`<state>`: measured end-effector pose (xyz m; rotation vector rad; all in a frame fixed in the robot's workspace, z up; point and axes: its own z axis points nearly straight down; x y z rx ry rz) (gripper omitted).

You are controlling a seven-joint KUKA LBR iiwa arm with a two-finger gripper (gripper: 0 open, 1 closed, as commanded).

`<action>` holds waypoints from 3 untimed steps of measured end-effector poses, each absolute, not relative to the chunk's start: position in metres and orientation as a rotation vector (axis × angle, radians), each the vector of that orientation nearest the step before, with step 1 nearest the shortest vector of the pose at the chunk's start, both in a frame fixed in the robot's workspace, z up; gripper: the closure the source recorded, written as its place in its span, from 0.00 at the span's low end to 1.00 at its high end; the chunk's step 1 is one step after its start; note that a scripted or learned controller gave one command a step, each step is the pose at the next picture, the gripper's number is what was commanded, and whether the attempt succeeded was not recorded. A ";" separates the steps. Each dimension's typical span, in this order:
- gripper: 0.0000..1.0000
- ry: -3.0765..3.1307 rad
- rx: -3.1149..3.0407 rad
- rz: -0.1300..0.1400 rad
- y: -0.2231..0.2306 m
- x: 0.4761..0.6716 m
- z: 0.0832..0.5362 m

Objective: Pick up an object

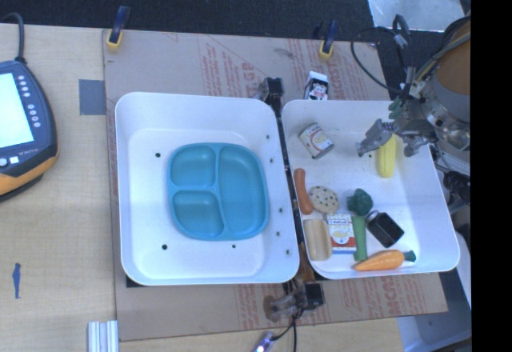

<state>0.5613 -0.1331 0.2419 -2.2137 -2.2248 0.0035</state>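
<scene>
My gripper [394,142] hangs over the upper right of the right bin [445,214], fingers spread open. A yellow banana [386,158] lies in the bin just under it, in the gap between the two fingers [370,141], neither of which touches it. Lower in the same bin lie a small tan box [316,140], a red sausage [302,190], a speckled cookie [324,198], a green broccoli piece [360,202], a black block [386,229], a bread slice [318,239], a white and red carton [342,233] and a carrot [382,261].
The left bin [140,182] holds a blue divided plate [218,190]. A small carton [318,86] stands on the bench behind the right bin. A control pendant [20,122] lies at the far left. Cables hang behind the arm at the upper right.
</scene>
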 end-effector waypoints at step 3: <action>1.00 -2.226 -2.216 0.001 -0.126 0.477 0.208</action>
